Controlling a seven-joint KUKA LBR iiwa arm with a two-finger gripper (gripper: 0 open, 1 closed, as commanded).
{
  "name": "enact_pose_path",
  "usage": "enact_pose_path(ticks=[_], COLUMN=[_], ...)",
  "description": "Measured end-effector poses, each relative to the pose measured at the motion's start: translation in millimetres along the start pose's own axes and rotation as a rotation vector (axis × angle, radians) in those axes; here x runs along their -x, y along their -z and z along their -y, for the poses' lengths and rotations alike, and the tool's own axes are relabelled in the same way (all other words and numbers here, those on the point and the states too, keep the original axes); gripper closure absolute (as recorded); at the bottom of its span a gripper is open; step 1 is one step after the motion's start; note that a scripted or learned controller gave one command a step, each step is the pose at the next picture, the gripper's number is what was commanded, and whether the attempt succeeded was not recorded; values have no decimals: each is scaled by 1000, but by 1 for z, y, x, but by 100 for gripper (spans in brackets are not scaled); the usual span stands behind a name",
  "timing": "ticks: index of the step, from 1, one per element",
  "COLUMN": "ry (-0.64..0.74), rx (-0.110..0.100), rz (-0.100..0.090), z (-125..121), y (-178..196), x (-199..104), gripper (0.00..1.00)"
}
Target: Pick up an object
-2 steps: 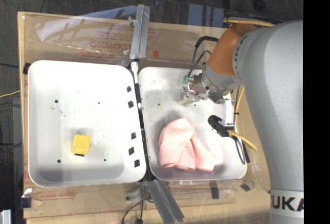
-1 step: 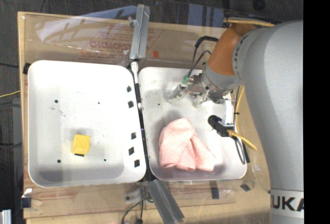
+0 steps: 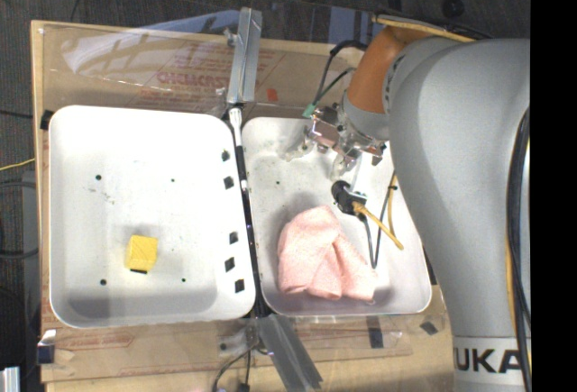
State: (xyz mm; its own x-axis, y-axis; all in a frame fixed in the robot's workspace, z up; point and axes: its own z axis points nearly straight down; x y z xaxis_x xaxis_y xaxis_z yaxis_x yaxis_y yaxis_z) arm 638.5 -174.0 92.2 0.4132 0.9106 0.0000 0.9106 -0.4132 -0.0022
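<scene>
Hovering over the upper half of the right bin point(image 3: 267, 156), close to its top edge, the gripper point(image 3: 332, 147) hangs from the grey arm that reaches in from the right. The slant of the view hides how wide it stands, so whether it is open or closed cannot be told, and nothing can be seen in its hold. The nearest candidate is the pink cloth point(image 3: 323, 262), crumpled in a heap in the lower half of the same bin, near the bottom edge and apart from the gripper. It looks soft, light and limp. It should give under pressure rather than slip, and it is likely to sag and trail when lifted, so a pinch on one of the raised folds near the middle of the heap seems safer than one at a thin hem. The yellow block point(image 3: 141, 253) lies alone in the left bin point(image 3: 135, 156), towards its lower left corner and clear of the walls. It appears small, light and fairly squat, which would suit a grip across two opposite sides.
</scene>
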Motion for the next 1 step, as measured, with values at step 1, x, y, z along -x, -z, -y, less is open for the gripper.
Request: enact_pose_path(ticks=[1], ry=[239], rx=[-3], rz=[0], z=[17], y=[40], x=[33], gripper=[0])
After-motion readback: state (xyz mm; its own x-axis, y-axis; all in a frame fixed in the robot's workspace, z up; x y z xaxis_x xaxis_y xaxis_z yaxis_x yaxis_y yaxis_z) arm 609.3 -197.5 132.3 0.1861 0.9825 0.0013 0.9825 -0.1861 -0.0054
